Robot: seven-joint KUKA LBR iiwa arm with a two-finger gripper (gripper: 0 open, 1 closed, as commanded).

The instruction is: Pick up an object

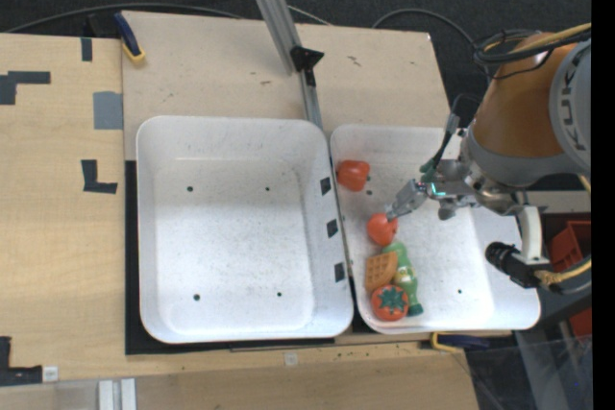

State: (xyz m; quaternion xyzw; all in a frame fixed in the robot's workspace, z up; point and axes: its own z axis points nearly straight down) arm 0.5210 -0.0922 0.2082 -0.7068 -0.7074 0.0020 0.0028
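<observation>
On the left stands a shallow white plastic bin (231,226), speckled on its floor, and nothing lies in it that I can make out. A slanted grey metal pole (274,0) comes down from the far edge of the bench and ends at the wall between the two bins.

Right of that wall is the second shallow white plastic bin (461,293), and all the objects sit in its left part. Farthest from the camera is a small round orange-red toy fruit (353,175), close to the dividing wall. Nearer lies a small red ball-shaped toy (381,229). Nearer again is a cluster at the near-left corner of this bin: a flat orange waffle-patterned piece (381,269), a green toy piece (401,266) touching it, and a red tomato-like toy with a green top (390,301).

The grey two-finger gripper (402,204) reaches in from the right, slanting down and to the left from the orange-banded wrist. Its tip sits just beside the red ball-shaped toy, on that toy's far-right side. The fingers look drawn close together at the tip, but the view is too small to settle it, so I cannot tell whether they stand wide or narrow, and nothing is plainly held between them.

The likely target is the red ball, which lies just near-left of the fingertips. Being round, it has no long axis to line up with; the move turns only on shifting that short way near-left so the fingers straddle it.
</observation>
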